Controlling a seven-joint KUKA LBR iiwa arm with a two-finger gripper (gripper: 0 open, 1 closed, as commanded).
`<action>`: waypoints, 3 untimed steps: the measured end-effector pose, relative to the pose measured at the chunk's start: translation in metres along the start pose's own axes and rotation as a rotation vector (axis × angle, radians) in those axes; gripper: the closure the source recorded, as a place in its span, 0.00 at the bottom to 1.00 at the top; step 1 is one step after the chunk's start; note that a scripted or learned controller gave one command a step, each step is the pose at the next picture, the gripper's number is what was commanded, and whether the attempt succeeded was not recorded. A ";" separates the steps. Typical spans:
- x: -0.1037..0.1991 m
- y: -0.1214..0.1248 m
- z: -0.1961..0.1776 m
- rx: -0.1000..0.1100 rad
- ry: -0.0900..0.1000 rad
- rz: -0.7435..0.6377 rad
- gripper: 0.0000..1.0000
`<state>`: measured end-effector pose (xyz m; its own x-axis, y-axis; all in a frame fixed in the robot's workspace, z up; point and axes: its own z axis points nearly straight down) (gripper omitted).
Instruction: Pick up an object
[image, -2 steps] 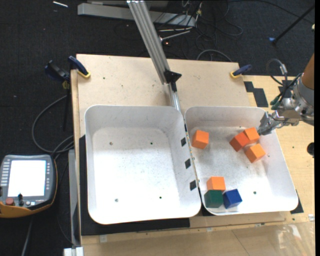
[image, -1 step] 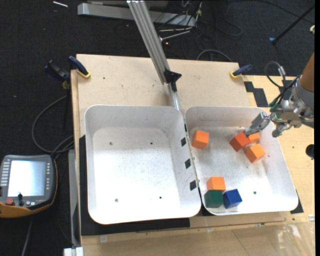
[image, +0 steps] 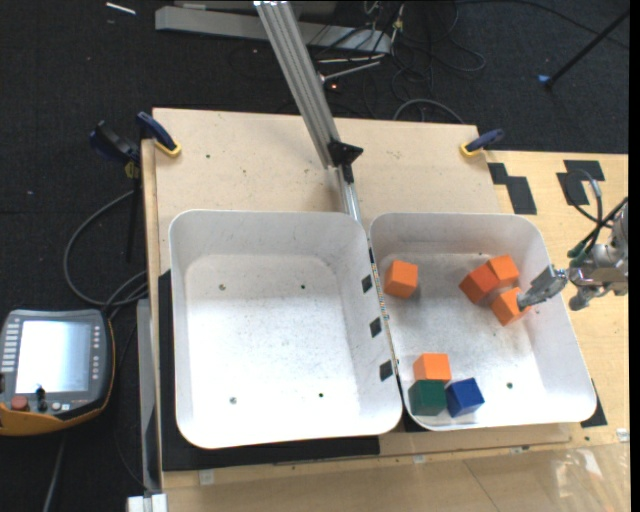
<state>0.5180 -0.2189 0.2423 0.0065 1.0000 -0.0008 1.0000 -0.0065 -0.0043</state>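
The claw (image: 540, 290) reaches in over the right rim of the right bin (image: 560, 345), low and tilted toward a cluster of orange blocks. Its tip sits just beside, perhaps touching, the small orange block (image: 506, 305) at the near edge of that cluster; at this size I cannot tell whether the claw is spread or pressed together, and no block shows between its tips.

Two more orange blocks (image: 488, 277) lie touching one another just behind the small one, so the three crowd together. Another orange block (image: 401, 279) sits alone near the divider between the bins. At the front of the right bin an orange block (image: 432, 367), a green block (image: 428, 397) and a blue block (image: 464, 396) huddle close together. The left bin (image: 190, 300) lies alongside on the counter (image: 250, 160).

The step in hand looks like the approach to a grasp, with the small orange block the likely target. Next, the claw needs to straddle that block squarely and close on two opposite faces. The neighbours behind leave little room, so a tip may land on top of a block or shove the cluster aside instead of gripping.
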 end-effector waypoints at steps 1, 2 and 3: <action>0.038 0.050 0.038 -0.004 0.002 -0.013 0.00; 0.024 0.106 0.095 -0.006 -0.001 -0.011 0.00; 0.024 0.105 0.081 -0.008 -0.002 -0.012 1.00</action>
<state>0.6226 -0.1958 0.1606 -0.0053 1.0000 -0.0032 1.0000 0.0053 0.0035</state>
